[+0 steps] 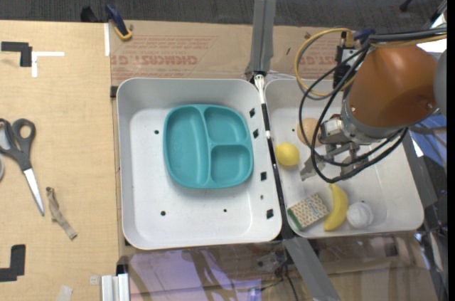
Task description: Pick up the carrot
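My gripper [331, 159] hangs low over the right bin [398, 186], under the arm's orange band. A pale orange rounded object [308, 129], possibly the carrot, lies just left of the gripper by the bin's far left part; the gripper and cables half hide it, so I cannot tell what it is. Nothing shows clearly inside the gripper.
A yellow lemon [287, 154] lies at the right bin's left wall. A banana [336, 207], a patterned small box [308, 211] and a white round object [360, 214] lie near its front. The left bin [142, 207] holds a teal divided plate [209, 146]. Scissors [24, 157] lie on the bench's left.
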### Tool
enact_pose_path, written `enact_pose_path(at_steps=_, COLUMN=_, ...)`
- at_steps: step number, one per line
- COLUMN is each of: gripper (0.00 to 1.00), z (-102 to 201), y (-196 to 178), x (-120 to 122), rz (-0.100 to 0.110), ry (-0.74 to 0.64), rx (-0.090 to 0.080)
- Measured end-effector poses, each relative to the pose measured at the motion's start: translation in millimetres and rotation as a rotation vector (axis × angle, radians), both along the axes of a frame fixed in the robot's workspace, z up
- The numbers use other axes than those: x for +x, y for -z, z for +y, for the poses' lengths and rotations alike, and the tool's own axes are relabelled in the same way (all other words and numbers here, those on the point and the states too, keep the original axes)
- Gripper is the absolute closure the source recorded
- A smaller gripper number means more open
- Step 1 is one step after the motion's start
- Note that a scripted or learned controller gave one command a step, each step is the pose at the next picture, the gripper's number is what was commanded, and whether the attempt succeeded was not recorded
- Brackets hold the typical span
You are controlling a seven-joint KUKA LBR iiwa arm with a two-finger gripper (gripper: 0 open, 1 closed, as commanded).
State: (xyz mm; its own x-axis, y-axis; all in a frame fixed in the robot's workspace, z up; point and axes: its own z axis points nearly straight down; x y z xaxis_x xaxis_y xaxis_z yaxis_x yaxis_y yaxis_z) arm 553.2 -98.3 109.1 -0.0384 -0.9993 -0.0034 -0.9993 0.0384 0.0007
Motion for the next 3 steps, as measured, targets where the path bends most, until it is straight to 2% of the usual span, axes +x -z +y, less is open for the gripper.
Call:
enact_pose_path(at_steps=1, gripper=0.00, z=-8.4, y=17.3, x=92.7, rz=-0.003, ry=0.115, rx=0.002)
enact_pose_path(at_steps=2, gripper=1.00, z=-8.5, y=7.2, x=94.0, rz=-0.008, ry=0.122, rx=0.007)
enact_pose_path(at_steps=3, gripper=1.00, z=-66.0, y=-99.4, x=106.6, rz=-0.005, ry=-0.047, rx=0.001)
